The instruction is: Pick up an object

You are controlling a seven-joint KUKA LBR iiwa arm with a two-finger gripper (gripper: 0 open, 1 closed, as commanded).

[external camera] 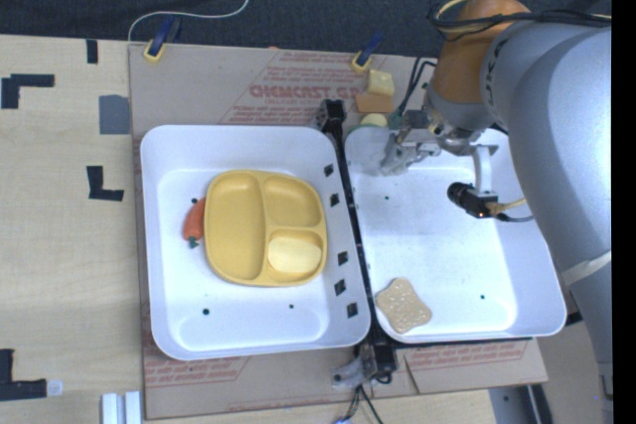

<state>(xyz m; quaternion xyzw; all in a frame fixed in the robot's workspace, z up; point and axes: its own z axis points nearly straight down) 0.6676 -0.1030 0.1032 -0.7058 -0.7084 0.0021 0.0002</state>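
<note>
My gripper (pixel 396 156) hangs low over the far left corner of the right bin (pixel 517 308), reaching in from the grey arm with the orange band (pixel 467 65). Nothing shows in its grasp. A tan, speckled cracker-like piece (pixel 402 305) lies near the front left of the right bin, well away from the gripper. In the left bin (pixel 169 313) a yellow divided plate (pixel 248 213) carries a pale yellow lump (pixel 294 255) in its front right compartment. An orange-red item (pixel 193 221) peeks out from under the plate's left edge.
Just behind the right bin, on the cardboard, sit a yellow block (pixel 381 79), a brown block (pixel 374 101) and a pale green round piece (pixel 373 121), close to the gripper. A black divider clip strip (pixel 343 213) runs between the bins. A small black sensor (pixel 467 198) hangs from the wrist.
</note>
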